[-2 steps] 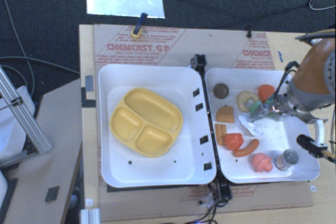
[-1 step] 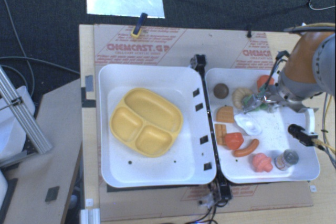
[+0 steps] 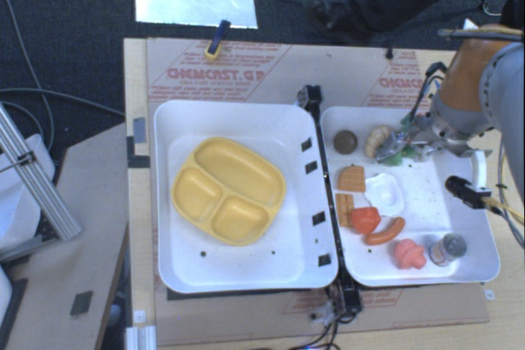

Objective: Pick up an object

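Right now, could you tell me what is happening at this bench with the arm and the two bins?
The arm reaches in from the right, its end effector low over the far part of the right bin, by a pale beige item and something green. That bin also holds a brown ball, a sausage, a pink piece and other toy food. The left bin holds a yellow divided tray. Nothing looks lifted.

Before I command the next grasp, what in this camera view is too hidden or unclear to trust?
- Gripper: blurred and small in the right bin; contact with the beige item is unclear.
- Green item: mostly hidden under the gripper.
- Arm: cut off by the right edge.
- Small jar: contents too small to identify.
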Robot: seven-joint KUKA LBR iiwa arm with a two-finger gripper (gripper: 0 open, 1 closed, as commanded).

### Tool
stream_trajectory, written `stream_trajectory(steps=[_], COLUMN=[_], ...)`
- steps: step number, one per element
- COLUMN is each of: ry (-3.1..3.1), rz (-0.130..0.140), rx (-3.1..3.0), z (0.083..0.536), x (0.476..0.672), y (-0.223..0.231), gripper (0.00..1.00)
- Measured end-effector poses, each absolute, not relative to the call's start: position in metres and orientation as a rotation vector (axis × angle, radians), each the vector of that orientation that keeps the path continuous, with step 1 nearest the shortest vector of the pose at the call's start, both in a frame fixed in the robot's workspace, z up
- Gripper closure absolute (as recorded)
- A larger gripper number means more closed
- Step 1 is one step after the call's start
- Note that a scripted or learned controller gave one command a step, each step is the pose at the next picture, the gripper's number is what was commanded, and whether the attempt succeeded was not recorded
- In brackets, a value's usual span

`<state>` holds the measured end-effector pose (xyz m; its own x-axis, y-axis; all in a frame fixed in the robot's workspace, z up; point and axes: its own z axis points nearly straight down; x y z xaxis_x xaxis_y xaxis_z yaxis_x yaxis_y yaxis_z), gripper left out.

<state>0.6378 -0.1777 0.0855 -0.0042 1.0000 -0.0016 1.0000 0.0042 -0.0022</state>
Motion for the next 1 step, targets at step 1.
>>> stream_trajectory(steps=[1], ry=[-2.192], rz=[0.054], rx=[-2.211], z=[0.0863], x=[0.6602], y=[-0.1765], gripper=[0.00])
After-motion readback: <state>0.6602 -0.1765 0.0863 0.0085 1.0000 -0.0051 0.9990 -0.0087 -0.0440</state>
